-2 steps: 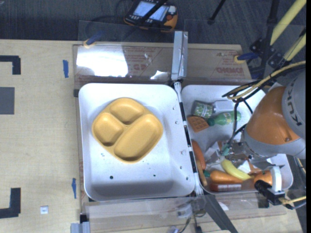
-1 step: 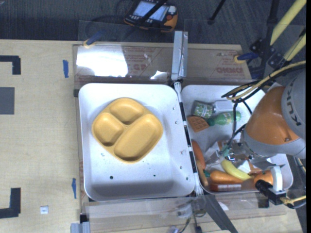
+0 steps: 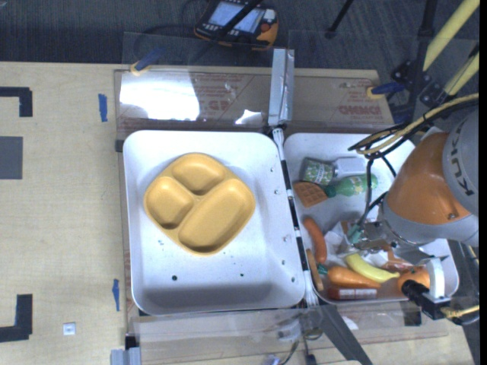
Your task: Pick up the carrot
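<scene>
The carrot [image 3: 347,277], orange and tapered, lies near the front wall of the right bin [image 3: 449,280], just under a yellow banana [image 3: 369,268]. The grey arm with its orange band [image 3: 430,181] reaches in from the right over this bin. Its gripper [image 3: 365,234] points down among the clutter in the middle of the bin, a little behind the banana and the carrot. The wrist body hides much of the gripper, and I see nothing lifted.
A yellow divided plate [image 3: 199,201] sits in the left bin [image 3: 152,280]. The right bin also holds a green bottle [image 3: 335,179], a waffle-like orange piece [image 3: 310,195], a red-orange sausage-shaped piece [image 3: 316,239] by the divider, and small items beneath the arm.
</scene>
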### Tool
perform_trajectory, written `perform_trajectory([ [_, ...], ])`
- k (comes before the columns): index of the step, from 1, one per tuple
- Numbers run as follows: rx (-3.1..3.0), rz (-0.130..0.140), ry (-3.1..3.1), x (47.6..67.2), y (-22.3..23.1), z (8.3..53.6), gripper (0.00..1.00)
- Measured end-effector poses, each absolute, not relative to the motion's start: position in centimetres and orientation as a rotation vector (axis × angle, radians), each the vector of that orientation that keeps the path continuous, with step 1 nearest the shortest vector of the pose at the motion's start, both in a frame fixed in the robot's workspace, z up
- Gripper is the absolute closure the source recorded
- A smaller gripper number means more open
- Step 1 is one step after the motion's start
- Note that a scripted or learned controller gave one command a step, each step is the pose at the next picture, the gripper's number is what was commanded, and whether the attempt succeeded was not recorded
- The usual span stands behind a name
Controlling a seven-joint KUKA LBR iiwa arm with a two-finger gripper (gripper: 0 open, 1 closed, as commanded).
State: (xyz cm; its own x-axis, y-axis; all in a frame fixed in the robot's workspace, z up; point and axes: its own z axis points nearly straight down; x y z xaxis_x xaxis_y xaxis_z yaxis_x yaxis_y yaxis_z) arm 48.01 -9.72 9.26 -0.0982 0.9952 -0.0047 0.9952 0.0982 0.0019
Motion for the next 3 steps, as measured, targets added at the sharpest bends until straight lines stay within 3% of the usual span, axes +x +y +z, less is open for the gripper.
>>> perform_trajectory([
  [1,2.107,-0.008,2.325,47.95,-9.76,9.87,1.00],
  [2,2.103,0.003,2.349,48.01,-8.81,9.84,0.00],
  [3,2.102,-0.008,2.342,47.94,-9.17,10.48,1.00],
])
